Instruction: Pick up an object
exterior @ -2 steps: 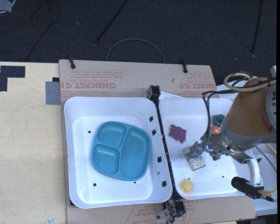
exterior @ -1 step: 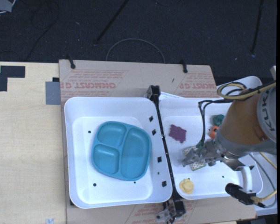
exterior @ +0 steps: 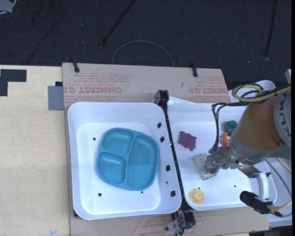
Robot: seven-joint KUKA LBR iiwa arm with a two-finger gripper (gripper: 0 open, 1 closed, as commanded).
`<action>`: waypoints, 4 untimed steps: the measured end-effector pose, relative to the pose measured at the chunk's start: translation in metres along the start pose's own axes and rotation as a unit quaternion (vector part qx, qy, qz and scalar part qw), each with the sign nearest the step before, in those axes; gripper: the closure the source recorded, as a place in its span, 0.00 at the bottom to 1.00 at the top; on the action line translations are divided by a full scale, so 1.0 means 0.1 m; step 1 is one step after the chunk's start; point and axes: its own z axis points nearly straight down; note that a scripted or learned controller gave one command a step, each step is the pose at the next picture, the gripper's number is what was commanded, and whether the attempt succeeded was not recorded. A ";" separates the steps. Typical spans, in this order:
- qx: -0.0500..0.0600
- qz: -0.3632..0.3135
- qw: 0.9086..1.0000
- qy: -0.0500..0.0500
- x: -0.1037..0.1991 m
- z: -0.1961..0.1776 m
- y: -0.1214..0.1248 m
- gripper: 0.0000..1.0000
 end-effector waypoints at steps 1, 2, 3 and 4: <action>-0.003 -0.004 1.000 -0.001 0.04 -0.48 0.00 1.00; -0.004 -0.004 1.000 -0.001 0.03 -0.90 0.00 1.00; -0.003 -0.006 1.000 0.000 0.46 -0.99 0.23 1.00; -0.002 -0.005 1.000 0.000 0.88 -1.05 0.43 1.00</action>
